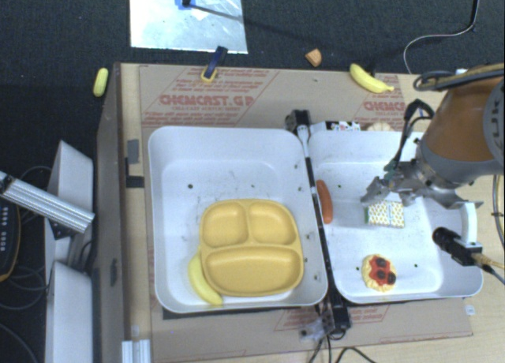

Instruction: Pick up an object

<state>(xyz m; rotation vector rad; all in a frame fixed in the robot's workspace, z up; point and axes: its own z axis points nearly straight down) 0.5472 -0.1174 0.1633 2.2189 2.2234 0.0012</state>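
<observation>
arm (465, 129): reaches in from the right, bent low over the bench
gripper (384, 189): low, pointing left

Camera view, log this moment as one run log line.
arm: over right bin | tool: above checkered packet, grasp unclear | right bin also: hot dog, pizza toy | left bin: yellow tray, banana

Counter (237, 93): brown board with red print, seen from above at a slant. Two white bins side by side on it: left bin (170, 196), right bin (347, 156), touching along the middle. Banana (369, 79) at the far edge, right. Blue-and-yellow clip (213, 63) at the far edge, left of centre.
</observation>
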